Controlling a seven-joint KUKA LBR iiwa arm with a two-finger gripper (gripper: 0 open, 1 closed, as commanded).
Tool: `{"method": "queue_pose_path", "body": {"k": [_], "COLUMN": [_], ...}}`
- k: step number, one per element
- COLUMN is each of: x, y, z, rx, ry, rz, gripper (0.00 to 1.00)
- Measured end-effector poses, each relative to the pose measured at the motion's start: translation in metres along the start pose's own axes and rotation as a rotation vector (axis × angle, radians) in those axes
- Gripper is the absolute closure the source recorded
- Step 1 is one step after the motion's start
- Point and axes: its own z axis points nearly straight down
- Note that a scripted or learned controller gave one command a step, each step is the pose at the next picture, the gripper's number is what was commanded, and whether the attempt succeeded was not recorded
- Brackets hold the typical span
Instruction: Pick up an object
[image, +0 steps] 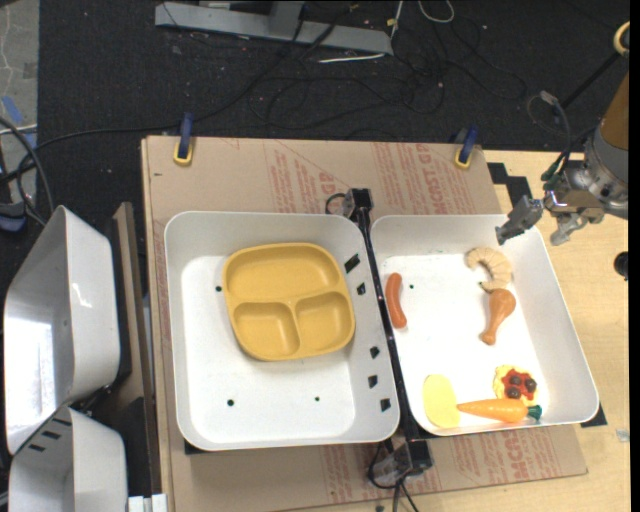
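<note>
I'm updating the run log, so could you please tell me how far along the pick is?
Nothing looks picked yet. The gripper hangs over the right bin's upper right rim, jaws apart with nothing between them. The shrimp, drumstick, sausage, carrot and other food lie in that bin; the yellow plate sits in the left bin. Descending, gripping and lifting all remain.

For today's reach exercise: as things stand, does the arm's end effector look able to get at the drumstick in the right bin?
Probably yes. The end effector hovers open over the right bin's far edge, and the drumstick lies uncovered below it. The shrimp sits close beside, so it could get nudged.
</note>
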Motion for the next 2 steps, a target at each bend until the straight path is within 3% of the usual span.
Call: {"method": "queue_pose_path", "body": {"k": [2], "x": [-0.009], "y": [0.006], "z": [0.108], "rx": [0.003], "ry": [0.001], "rz": [0.002], "gripper": [0.0]}}
